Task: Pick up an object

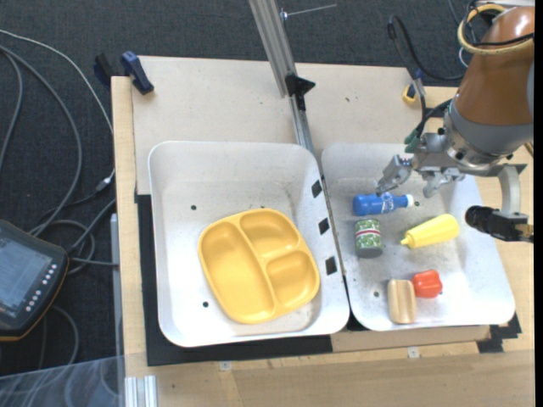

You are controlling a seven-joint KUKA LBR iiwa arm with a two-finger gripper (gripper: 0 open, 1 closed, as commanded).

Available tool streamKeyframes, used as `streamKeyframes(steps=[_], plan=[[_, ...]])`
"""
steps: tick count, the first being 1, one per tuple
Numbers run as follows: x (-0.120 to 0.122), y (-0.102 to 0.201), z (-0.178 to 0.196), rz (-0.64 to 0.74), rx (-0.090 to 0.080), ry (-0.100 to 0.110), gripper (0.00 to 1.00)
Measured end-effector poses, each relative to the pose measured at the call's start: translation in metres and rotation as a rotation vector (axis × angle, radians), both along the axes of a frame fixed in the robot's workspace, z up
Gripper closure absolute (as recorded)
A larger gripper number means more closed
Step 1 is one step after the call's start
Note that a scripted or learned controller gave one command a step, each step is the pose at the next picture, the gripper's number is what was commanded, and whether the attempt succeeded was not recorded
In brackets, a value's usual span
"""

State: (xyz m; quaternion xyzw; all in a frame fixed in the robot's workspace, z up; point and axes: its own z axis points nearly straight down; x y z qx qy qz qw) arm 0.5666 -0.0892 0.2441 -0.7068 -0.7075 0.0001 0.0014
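Desk (pixel 212 91): pale tan top, light speckling. Two shallow white bins sat side by side on it, touching at middle; left bin (pixel 170 227), right bin (pixel 484 299). Black mat (pixel 146 312) lay under left bin, showing along its left and front edges. Blue clamp (pixel 136 70) gripped desk's far left corner. Slanted metal rail (pixel 280 49) crossed desk's far edge toward gap between bins.

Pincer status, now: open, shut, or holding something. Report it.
Pincer: cannot be told from this view. It sits just above the blue bottle in the right bin, with nothing visibly held.
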Motion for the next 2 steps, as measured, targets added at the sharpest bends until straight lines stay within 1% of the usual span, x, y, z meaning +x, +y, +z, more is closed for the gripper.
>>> streamKeyframes(steps=[1, 2], plan=[[0.0, 0.0, 0.0, -0.001, -0.001, -0.002, 0.0], [0.004, 0.004, -0.044, -0.001, 0.0, 0.005, 0.0]])
